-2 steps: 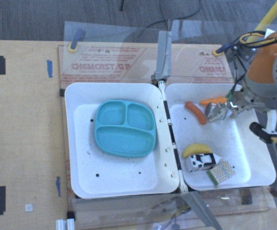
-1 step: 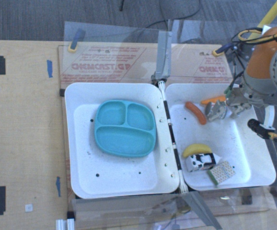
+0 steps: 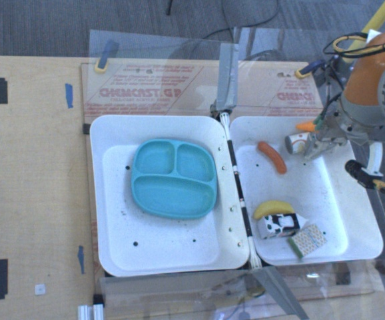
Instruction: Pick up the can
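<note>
Right now fingers (image 3: 310, 147) sit at far right bin (image 3: 359, 245), touching can (image 3: 297, 142); can't tell if clamped.

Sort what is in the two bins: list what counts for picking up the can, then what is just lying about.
For the job:
- can, lying at the far side of the right bin
- hand, down beside the can

Lying about:
- teal divided plate in the left bin
- sausage
- banana
- black-and-white toy
- small patterned packet
</note>
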Available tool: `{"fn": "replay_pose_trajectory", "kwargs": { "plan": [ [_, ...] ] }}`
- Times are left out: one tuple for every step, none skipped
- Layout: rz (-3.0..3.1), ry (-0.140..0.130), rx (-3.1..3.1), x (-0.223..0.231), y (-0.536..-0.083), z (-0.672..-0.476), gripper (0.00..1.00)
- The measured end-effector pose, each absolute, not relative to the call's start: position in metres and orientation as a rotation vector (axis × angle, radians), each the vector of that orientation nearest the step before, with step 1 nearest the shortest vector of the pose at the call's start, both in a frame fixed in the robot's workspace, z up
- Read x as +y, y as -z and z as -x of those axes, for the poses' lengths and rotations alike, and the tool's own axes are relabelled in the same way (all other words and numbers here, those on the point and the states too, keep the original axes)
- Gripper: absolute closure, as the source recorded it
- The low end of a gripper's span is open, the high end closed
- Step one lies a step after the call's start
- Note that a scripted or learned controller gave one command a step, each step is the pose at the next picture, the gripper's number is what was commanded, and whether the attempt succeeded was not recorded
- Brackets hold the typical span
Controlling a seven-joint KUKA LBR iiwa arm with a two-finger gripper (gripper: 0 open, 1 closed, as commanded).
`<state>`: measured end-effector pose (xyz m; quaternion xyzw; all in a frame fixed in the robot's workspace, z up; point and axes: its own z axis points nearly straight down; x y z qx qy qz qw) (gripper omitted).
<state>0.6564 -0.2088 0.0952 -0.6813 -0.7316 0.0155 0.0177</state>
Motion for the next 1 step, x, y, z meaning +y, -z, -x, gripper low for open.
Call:
{"fn": "replay_pose_trajectory", "kwargs": {
  "plan": [
    [2.117, -0.044, -2.275, -0.2077, -0.0960, -0.6574, 0.00]
  ]
}}
